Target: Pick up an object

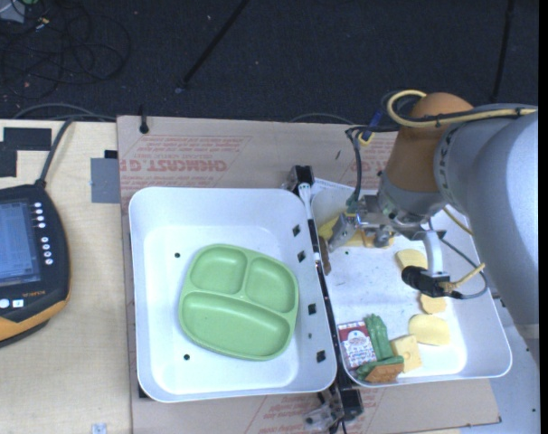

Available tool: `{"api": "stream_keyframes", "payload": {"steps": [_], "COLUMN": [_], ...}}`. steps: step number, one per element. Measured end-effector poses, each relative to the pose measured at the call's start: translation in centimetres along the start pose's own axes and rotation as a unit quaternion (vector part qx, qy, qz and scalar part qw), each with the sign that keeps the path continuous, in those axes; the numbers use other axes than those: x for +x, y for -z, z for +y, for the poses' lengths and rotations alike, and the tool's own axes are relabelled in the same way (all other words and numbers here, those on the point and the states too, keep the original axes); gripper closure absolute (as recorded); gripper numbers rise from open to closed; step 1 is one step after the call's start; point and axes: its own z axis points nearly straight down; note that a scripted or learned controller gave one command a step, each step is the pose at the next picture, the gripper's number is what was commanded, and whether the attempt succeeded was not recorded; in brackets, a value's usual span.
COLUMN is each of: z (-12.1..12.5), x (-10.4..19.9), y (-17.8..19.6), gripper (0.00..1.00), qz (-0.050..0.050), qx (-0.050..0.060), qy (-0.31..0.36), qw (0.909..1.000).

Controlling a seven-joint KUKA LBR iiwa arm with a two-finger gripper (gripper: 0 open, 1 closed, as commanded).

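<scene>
The tool (364,224) is low in the right bin (491,369), near its top left corner, under the grey arm (491,197) with the orange band (428,143). The wrist hides its tips, so I cannot tell if it is grasping something or released. A small yellow thing (326,229) lies just beside it, close to the wall between the two bins, and another yellow bit (382,239) sits under it.

I think the step in hand is the reach down to grab something. No object can be seen in its grip. The next move, I guess, calls for closing on one of the yellow bits and then lifting straight up (slowly, so the bit does not slip out).

The right bin holds a few small things. A yellow piece (411,259) is near the middle, and two pale yellow pieces (432,329) lie lower down. A black cable part (426,281) hangs over them. At the bottom there is a red and white packet (354,344), a green stick (379,335) and a brown bit (382,373), all close together.

The left bin (165,215) holds one thing, a green plate (240,302) with three parts. Nothing is on the plate.

Both bins sit on a brown board (211,152) on the bench (84,351). A control pad (21,251) with a screen lies far off to the left.
</scene>
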Motion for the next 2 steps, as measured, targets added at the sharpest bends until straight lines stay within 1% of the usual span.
{"api": "stream_keyframes", "payload": {"steps": [1,2], "z": [0.5,0.4], "x": [0.9,4.9], "y": [0.1,15.3], "gripper": [0.00,0.00], "qz": [-0.002,0.001], "qx": [-0.007,-0.011], "qy": [0.002,0.004], "qw": [1.0000,0.9999]}}
